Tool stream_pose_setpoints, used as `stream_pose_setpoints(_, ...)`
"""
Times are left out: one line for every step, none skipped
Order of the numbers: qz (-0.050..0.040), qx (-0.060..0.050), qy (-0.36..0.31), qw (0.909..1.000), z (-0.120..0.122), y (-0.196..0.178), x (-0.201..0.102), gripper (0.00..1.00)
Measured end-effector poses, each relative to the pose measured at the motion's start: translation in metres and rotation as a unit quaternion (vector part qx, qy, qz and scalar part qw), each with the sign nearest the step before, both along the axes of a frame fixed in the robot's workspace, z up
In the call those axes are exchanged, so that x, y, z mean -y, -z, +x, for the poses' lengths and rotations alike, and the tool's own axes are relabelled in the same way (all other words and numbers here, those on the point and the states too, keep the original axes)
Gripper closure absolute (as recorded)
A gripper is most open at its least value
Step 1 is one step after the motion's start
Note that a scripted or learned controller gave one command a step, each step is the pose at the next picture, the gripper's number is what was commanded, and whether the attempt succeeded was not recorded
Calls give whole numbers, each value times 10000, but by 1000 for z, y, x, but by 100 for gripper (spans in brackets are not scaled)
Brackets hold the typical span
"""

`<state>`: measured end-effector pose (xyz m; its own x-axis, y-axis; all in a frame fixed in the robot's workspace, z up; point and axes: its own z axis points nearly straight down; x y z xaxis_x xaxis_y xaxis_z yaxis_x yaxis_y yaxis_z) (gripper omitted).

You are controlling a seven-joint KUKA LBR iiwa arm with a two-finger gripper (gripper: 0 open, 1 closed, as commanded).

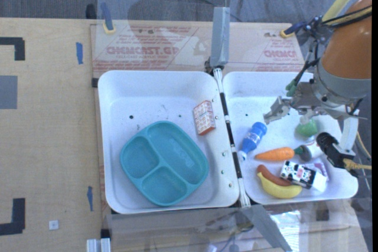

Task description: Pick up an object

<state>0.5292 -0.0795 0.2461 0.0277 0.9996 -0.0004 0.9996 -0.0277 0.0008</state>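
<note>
My gripper [300,108] hangs over the back of the right bin [260,84], under the orange band of the arm. Just below it, at its front edge, lies a small green object [306,127], partly hidden. Further forward in the same bin are a blue bottle [254,136], an orange carrot [275,154], a yellow banana [276,186] with a brown sausage [273,176] against it, and a black-and-white carton [301,174]. I see nothing lifted clear of the bin floor.
The left bin [118,91] holds a teal divided plate [163,162] and a small orange-and-white box [204,117] near the wall between the bins. A grey post [221,35] stands behind that wall.
</note>
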Motion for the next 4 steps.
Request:
stream_pose_setpoints(4,-9,429,9991,-35,122,24,0)
stream_pose_setpoints(7,18,-54,10000,-29,158,22,0)
stream_pose_setpoints(-21,55,-15,10000,-28,147,27,100)
stream_pose_setpoints(-1,-4,806,9967,9,4,-27,100)
